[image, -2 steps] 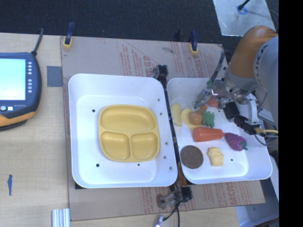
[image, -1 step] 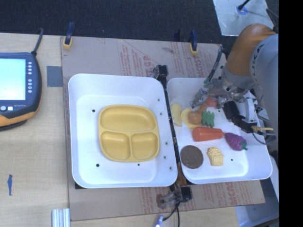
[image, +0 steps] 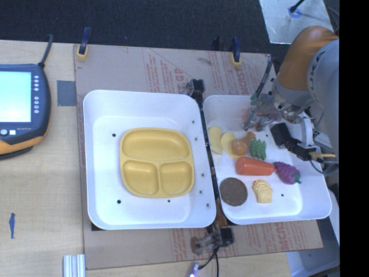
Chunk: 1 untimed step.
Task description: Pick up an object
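Two bins were set side by side: a divided tray [image: 157, 161] lay in the left bin [image: 98, 154], while toy foods were clustered in the right bin [image: 311, 203]. A carrot [image: 253, 166] lay between broccoli [image: 258, 149] and a patty [image: 233, 191].

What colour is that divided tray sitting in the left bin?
Pale yellow; the divided tray shows plainly in the camera view.

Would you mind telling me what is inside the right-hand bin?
The right bin holds a carrot, grapes, a brown patty and other toy food; the arm covers its upper right corner.
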Available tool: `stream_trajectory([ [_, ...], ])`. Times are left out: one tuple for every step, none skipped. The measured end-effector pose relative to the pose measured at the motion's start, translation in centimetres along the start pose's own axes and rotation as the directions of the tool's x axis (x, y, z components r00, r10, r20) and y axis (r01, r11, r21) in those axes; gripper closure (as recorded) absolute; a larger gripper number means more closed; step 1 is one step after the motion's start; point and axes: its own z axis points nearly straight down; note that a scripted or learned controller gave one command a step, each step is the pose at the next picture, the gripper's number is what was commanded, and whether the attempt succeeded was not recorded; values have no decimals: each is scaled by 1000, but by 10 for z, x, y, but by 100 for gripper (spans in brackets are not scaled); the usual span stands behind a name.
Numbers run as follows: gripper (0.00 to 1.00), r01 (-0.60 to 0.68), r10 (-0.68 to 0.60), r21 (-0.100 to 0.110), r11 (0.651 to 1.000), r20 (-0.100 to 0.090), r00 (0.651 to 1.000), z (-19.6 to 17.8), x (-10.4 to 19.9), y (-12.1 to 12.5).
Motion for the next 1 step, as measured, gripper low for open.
stream_trajectory([
  [100, 5, -5, -25, 1000, -1, 1000, -112, -16, -70],
])
